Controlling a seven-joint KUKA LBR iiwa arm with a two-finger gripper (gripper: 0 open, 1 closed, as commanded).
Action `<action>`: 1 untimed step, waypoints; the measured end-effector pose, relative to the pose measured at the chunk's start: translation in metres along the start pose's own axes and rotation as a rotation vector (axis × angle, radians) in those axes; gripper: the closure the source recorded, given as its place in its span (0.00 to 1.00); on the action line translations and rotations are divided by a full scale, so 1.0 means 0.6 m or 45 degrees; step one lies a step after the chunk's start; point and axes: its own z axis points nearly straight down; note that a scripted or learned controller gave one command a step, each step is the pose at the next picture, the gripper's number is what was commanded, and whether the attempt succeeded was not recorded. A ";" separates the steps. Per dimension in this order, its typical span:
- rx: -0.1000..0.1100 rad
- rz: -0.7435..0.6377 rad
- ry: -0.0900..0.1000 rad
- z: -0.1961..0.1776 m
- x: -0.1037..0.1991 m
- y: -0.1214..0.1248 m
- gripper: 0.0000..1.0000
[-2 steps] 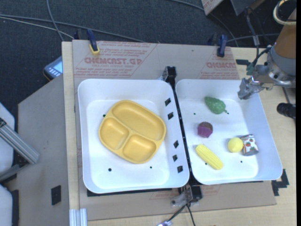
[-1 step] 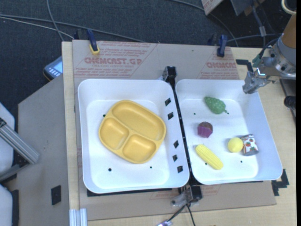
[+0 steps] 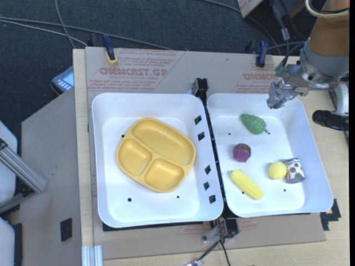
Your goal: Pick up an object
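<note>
The right bin (image 3: 316, 187) holds several small objects: a green leafy vegetable (image 3: 253, 123), a purple round piece (image 3: 241, 152), a yellow corn cob (image 3: 247, 184), a yellow ball (image 3: 277, 170) and a small patterned box (image 3: 294, 170) touching the ball. My gripper (image 3: 277, 97) hangs at the bin's far right corner, above and to the right of the green vegetable, apart from it. Nothing shows between its fingers.
The left bin (image 3: 105, 148) holds a yellow three-compartment plate (image 3: 156, 154). Black clips (image 3: 200, 86) join the bins along the middle divider. Blue clamps (image 3: 109, 50) hold the cardboard base at the back. Cables run across the dark floor behind.
</note>
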 end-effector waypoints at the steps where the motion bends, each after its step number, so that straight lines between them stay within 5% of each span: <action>1: 0.001 0.000 0.001 -0.011 0.088 -0.003 1.00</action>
